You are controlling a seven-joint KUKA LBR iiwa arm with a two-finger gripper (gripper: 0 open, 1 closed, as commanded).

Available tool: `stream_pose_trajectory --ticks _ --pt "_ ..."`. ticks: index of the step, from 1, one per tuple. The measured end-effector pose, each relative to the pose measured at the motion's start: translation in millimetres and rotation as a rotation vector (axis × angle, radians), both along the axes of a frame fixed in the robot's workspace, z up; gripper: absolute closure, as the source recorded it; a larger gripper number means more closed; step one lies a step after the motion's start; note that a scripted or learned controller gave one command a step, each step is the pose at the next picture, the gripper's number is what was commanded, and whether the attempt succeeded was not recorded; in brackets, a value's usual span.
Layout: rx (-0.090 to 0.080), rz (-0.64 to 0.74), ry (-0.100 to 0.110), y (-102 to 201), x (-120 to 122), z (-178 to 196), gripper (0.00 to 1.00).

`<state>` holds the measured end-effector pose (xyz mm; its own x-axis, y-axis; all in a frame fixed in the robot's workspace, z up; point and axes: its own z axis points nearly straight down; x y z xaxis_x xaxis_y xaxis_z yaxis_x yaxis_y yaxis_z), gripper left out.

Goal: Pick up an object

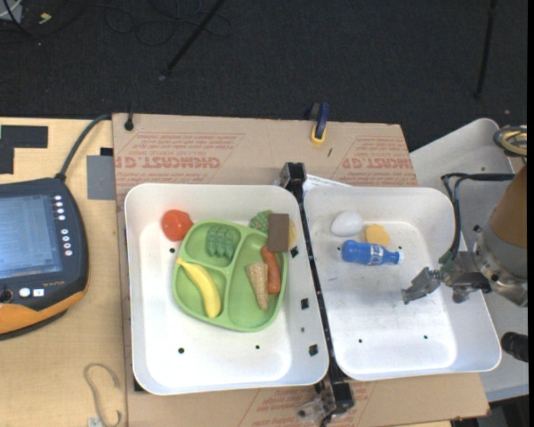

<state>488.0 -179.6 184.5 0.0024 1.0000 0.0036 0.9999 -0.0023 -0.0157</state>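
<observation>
- Camera view: the gripper (pixel 424 285) reaches in from the right over the right bin (pixel 432 350), low above its floor near the right wall. Its fingers look spread apart with nothing between them.
- The orange band (pixel 514 210) of the arm sits at the right edge of the view, above the bin's right rim.
- In the right bin three things lie grouped in the upper left part: a blue bottle (pixel 368 253) lying on its side with its cap toward the right, a white rounded object (pixel 345 223) just above it, and a yellow object (pixel 377 234) touching or nearly touching both.
- The blue bottle is near the gripper but apart from it, with bare white floor between the two.
- The lower half of the right bin is bare floor, from the divider to the right wall.
- The left bin (pixel 151 327) holds a green divided plate (pixel 240 314) set slightly right of centre, its right edge close to the black divider (pixel 307 265) between the bins.
- On the plate: a banana (pixel 201 288) in the left compartment, a green ridged item (pixel 220 240) in the upper one, and a carrot-like piece (pixel 259 286) with a red-orange stick (pixel 272 270) on the right.
- A brown block (pixel 279 231) leans over the plate's upper right rim, beside a green leafy item (pixel 262 221).
- A red tomato (pixel 176 224) rests on the bin floor, touching the plate's upper left edge.
- Bare strips run along the left bin's left and bottom walls.
- A control pendant (pixel 27 252) lies on the bench well left of the bins.
</observation>
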Motion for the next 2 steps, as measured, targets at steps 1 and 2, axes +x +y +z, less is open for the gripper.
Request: stream_pose_trajectory --ticks 1,2 --pt "-0.002 0.002 -0.012 0 3 7 0.00" --pt "0.000 0.005 -0.008 7 1 -56 0.00"
